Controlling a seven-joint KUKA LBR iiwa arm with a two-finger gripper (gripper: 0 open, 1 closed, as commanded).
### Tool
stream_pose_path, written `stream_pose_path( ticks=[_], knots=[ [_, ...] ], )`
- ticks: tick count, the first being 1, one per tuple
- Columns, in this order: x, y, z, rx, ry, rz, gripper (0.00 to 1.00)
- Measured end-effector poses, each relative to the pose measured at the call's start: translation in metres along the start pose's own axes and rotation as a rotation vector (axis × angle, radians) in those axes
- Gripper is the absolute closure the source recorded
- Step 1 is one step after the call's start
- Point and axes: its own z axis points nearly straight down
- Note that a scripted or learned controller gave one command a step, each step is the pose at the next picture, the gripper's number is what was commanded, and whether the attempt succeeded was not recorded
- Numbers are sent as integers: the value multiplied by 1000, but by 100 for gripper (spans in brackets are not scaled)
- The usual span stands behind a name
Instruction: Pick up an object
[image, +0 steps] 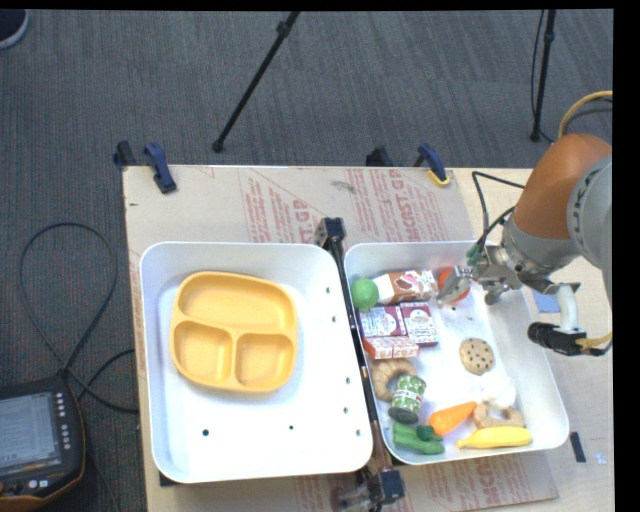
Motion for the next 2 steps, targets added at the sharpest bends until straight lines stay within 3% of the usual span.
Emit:
stream_pose_path(
  ticks=[1, 2],
  knots=[
    [0, 0, -7, 3, 1, -1, 100],
    [0, 0, -7, 3, 1, -1, 0]
  ],
)
